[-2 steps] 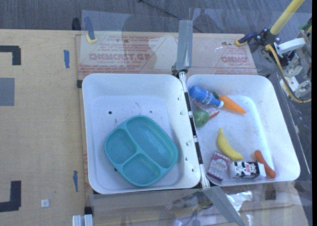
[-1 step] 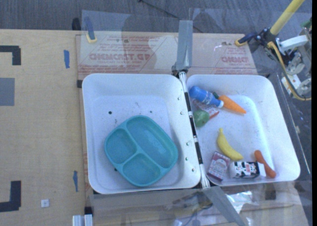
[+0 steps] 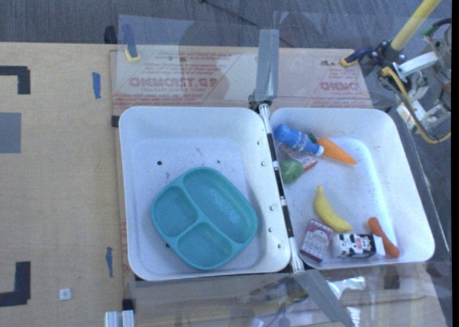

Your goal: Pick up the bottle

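The bottle [image 3: 295, 142], small with a blue cap and blue label, lies on its side in the far left corner of the right bin [image 3: 401, 175]. It rests close against the divider between the two bins. An orange carrot [image 3: 337, 150] touches its right end, and a green item [image 3: 291, 170] lies just in front of it.
A banana [image 3: 330, 211], a red packet [image 3: 315, 241], a black-and-white carton [image 3: 356, 245] and a second orange piece [image 3: 384, 237] lie nearer the right bin's front. A teal divided plate [image 3: 204, 218] sits in the left bin [image 3: 143, 139]. A yellow pole and cables [image 3: 416, 67] stand at the far right.
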`<state>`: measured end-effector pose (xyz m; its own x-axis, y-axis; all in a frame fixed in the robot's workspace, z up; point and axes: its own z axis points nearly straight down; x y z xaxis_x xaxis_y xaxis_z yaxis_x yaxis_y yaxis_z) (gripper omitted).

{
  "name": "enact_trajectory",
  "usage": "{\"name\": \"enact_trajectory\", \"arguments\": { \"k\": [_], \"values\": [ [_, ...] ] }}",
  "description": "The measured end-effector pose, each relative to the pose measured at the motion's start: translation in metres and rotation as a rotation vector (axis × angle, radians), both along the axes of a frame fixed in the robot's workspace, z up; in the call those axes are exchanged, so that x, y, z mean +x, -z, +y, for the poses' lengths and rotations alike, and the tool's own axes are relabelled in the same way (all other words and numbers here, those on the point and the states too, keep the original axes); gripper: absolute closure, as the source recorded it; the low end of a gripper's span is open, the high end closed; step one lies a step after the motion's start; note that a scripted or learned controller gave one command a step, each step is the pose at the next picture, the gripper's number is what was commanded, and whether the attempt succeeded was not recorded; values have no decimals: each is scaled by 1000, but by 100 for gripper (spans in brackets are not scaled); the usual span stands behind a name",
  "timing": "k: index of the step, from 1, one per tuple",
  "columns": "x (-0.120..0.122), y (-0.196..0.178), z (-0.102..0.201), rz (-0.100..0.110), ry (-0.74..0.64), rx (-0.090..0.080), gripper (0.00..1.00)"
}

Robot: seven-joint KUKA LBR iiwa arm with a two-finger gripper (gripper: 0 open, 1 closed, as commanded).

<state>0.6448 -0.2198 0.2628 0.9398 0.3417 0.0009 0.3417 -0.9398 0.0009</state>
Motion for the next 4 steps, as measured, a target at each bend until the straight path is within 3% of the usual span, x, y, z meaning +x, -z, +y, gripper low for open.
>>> {"name": "enact_trajectory", "arguments": {
  "k": [1,2,3,4],
  "values": [
    [1,-10,1,-1,-2,0,100],
    [16,27,0,4,141,3,100],
    [15,-44,0,-1,-115,-1,100],
    [10,-61,0,-1,-249,-1,100]
  ]
}}
